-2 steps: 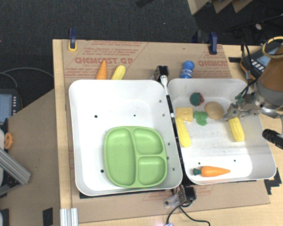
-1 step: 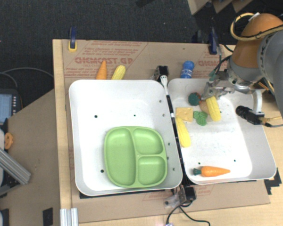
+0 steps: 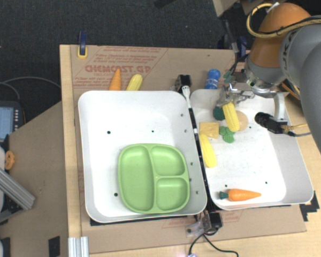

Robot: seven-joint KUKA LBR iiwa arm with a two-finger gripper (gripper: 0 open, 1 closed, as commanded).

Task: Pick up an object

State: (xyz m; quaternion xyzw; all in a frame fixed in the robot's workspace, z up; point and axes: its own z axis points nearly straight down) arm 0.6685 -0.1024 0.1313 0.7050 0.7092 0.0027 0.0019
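My gripper hangs over the far left part of the right bin. Directly below it is a yellow corn cob, standing on end against the gripper's tip; whether it is gripped I cannot tell. Beside the cob are a green piece, a tan round thing, a yellow block and a green broccoli-like piece. A long yellow piece lies along the bin's left wall. An orange carrot lies near the front edge.
The left bin holds a green divided plate. Behind the bins on the board lie an orange piece, a yellow piece, a black object and a blue bottle.
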